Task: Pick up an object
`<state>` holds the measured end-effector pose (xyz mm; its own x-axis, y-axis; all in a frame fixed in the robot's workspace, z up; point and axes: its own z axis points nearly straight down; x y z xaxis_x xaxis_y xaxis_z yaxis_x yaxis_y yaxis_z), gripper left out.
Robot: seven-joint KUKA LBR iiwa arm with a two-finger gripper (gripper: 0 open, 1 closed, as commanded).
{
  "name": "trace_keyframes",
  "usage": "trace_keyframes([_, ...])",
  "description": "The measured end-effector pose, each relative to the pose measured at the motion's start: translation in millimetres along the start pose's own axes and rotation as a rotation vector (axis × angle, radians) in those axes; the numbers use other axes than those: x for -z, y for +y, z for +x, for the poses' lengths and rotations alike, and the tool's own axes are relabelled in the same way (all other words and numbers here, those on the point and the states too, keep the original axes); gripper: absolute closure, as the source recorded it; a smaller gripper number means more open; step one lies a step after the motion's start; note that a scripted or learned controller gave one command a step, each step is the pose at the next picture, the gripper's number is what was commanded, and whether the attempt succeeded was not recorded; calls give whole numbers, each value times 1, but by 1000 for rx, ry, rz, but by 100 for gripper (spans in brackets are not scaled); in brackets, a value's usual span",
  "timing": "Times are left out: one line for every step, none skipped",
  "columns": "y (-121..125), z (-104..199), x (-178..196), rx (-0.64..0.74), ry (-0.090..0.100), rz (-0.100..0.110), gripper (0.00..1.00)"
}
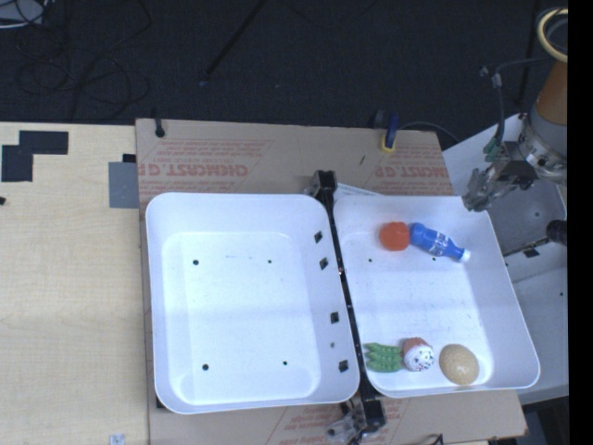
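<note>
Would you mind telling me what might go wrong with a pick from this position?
1. The blue bottle lies right beside the orange ball; closing on one may knock the other away.
2. The green toy, the red-and-white ball and the tan egg crowd the right bin's near wall, leaving little finger room.
3. The gripper hangs outside the bin and must clear its rim.

Two bins side by side on cardboard sheet (278, 151): left bin (167, 248), right bin (500, 313). In right bin, near its far edge: ball (394, 236), with bottle (437, 243) lying just right of it. Along its near edge, left to right: leafy toy (382, 356), small round toy (418, 354), egg-shaped object (459, 363). Gripper (488, 185) outside right bin, beyond its far right corner.
</note>
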<state>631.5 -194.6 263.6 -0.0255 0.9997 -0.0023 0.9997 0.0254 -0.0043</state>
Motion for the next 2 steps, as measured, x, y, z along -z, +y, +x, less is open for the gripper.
trace_keyframes([0,0,0,1,0,0,0])
trace_keyframes([0,0,10,3,0,0,100])
